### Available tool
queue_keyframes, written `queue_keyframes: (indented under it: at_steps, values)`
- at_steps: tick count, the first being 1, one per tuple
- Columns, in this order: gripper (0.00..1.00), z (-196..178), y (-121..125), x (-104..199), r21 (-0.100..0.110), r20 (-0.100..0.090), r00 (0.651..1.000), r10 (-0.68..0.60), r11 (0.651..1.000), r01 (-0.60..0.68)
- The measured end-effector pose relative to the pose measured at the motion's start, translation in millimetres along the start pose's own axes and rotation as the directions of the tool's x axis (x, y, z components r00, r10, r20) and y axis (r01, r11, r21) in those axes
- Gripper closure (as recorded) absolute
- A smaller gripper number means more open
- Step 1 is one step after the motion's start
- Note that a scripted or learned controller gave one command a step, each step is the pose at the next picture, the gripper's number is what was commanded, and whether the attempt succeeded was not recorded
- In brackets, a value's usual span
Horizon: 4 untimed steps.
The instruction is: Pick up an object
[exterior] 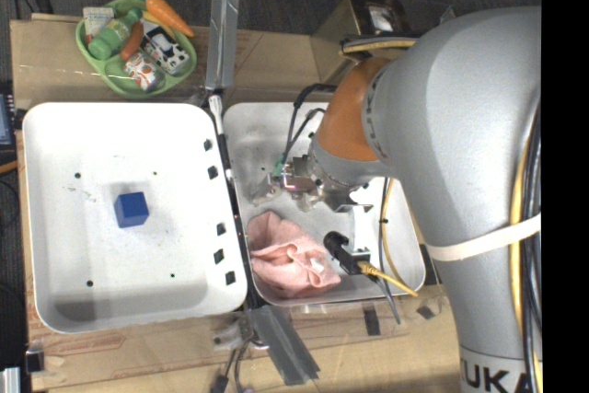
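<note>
A green bowl [95, 60] stands on the cardboard-covered bench [276, 51] behind the left bin, holding a toy carrot [167, 14], a green bottle [110, 38] and small printed packets. A brown cardboard box [368, 18] stands behind the right bin.

We read this as a robotics lab: a KUKA arm [460, 161] with exposed cabling over a cardboard-topped bench [276, 51], taped white bins [55, 133], green bowl of toy food [138, 46] at the far-left corner.
</note>
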<state>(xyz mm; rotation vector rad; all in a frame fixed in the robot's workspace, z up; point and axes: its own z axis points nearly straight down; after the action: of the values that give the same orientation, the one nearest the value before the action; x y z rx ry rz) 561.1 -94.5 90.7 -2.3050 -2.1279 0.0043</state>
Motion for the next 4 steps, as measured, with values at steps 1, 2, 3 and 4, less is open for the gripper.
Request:
queue_keyframes:
  at_steps: [1,2,3,4]
  values:
    - [0.0,-0.1,-85.0,-6.1,-0.001,-0.001,0.998,-0.065,0.998,0.065]
    - [1.0,-9.2,-84.5,-5.9,0.0,-0.001,0.998,-0.07,0.998,0.07]
    - [0.0,-9.2,-84.5,-5.9,0.0,-0.001,0.997,-0.071,0.997,0.071]
    - [1.0,-17.9,-84.5,-5.6,0.004,-0.002,0.997,-0.074,0.997,0.074]
